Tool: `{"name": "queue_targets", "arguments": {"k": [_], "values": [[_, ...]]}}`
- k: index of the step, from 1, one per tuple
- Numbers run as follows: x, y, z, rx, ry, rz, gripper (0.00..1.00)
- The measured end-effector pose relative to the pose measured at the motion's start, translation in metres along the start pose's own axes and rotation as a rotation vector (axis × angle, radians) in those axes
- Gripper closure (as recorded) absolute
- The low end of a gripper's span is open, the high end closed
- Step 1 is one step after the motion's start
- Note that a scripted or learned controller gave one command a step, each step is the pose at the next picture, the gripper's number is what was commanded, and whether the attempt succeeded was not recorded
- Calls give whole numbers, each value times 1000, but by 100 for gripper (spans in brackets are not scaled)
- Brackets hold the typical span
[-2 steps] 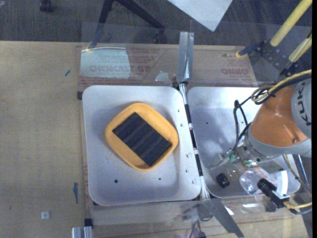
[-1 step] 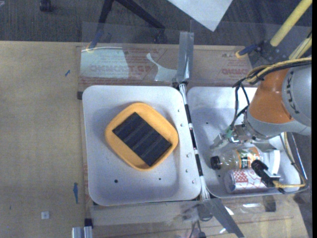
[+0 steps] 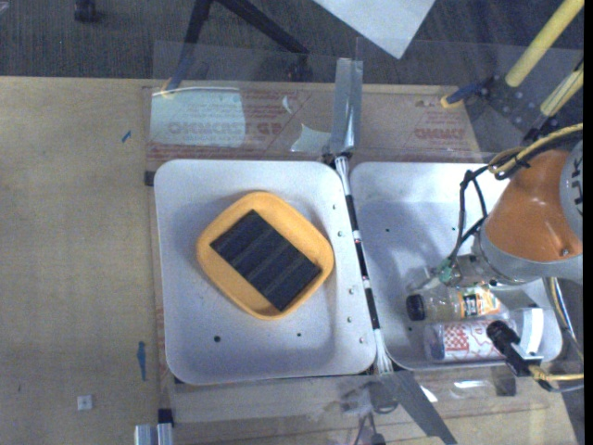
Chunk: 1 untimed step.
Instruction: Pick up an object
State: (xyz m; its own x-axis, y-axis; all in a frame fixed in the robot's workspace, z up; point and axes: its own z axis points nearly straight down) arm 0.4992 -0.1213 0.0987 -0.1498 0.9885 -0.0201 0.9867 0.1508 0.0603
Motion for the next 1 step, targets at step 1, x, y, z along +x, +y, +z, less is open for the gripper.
{"name": "queue_targets", "arguments": {"k": [1], "values": [[18, 2, -1, 0, -6, -73, 0]]}}
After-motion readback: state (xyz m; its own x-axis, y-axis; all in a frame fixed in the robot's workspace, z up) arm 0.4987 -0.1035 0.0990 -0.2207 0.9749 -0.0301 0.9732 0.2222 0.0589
